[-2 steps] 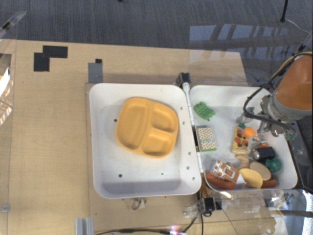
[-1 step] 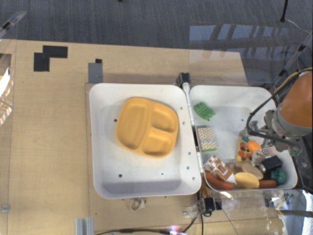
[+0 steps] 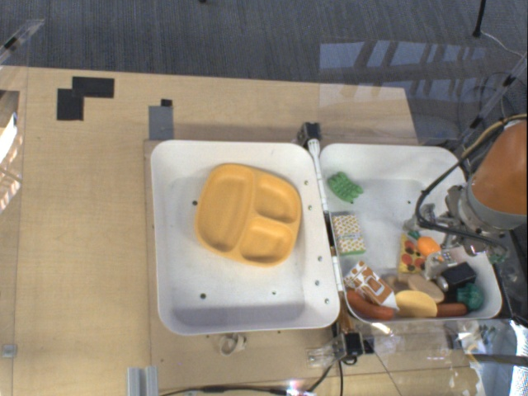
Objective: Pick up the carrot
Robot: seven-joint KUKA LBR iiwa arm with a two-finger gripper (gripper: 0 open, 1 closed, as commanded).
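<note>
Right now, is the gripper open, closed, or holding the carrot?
Gripper: cannot be told. It sits low over the right bin, by the carrot, and the arm blocks the view of it.

Bright, even light; glare (left edge); sharp.

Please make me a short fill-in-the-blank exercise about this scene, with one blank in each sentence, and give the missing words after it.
1. The yellow divided plate lies in the ____ bin.
2. The green toy lies in the ____ bin.
3. The plate has ____ compartments.
4. The arm reaches in from the view's ____ side.

Missing words: left; right; three; right
</note>
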